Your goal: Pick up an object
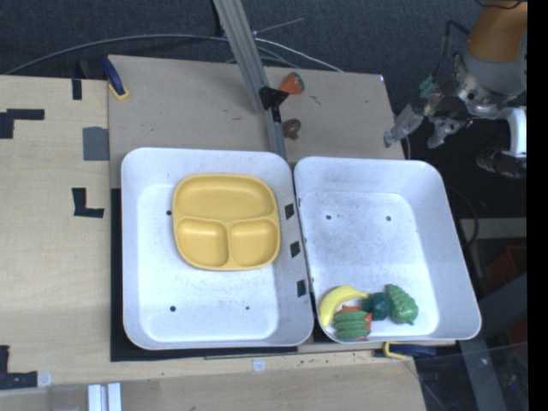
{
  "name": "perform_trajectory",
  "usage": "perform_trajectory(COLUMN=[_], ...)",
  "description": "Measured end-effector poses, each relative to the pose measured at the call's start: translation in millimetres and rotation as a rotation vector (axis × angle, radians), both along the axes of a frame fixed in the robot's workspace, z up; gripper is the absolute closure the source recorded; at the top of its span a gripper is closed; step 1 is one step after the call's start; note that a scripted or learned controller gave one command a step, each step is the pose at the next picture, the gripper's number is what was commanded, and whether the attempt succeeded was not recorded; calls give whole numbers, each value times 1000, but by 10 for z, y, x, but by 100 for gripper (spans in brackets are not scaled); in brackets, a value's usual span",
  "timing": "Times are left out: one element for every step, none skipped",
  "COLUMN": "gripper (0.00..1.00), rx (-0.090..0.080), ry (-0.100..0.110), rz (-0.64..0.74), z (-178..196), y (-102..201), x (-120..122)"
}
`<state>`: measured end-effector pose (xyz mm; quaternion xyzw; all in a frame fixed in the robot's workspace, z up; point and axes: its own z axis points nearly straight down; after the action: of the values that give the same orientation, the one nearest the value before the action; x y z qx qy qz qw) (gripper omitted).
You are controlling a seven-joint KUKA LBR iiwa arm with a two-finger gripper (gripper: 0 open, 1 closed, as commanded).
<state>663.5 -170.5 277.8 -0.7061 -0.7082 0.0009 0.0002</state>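
- Hanging at the upper right of the camera view, the jaws [425, 132] sit above the far right corner of the right bin, over the bench edge rather than over the bin floor; two grey fingers [401, 129] splay apart, released, with nothing between them.
- Arm [497, 37]: grey wrist with an orange band above it, reaching in from the right; dark cables run beside it.
- Right bin [377, 178]: shallow, white, speckled floor mostly bare; its contents are gathered in the near corner, well apart from the jaws.
- Yellow banana [336, 300]: curved, lying in the near left corner of the right bin, just beside the bin wall.
- Red-and-green item [350, 323]: small, lying against the banana's near side; its kind cannot be told.
- Green leafy toy vegetable [400, 304]: lying to the right of the banana, with a small dark teal piece [377, 306] between them.
- Left bin [141, 229]: shallow, white, side by side with the right bin, touching along the middle edge.
- Yellow divided plate [227, 221]: three compartments, lying flat in the far half of the left bin.
- Bench [51, 187]: pale wood with black tape marks on the left.
- Grey metal post [244, 41]: slanting up from behind the bins, a small red-orange object [293, 82] beside its base.
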Motion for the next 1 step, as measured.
perform_trajectory(gripper=[0], rx=[0], ry=[0], rz=[0], z=[0], y=[-1], x=[-1])
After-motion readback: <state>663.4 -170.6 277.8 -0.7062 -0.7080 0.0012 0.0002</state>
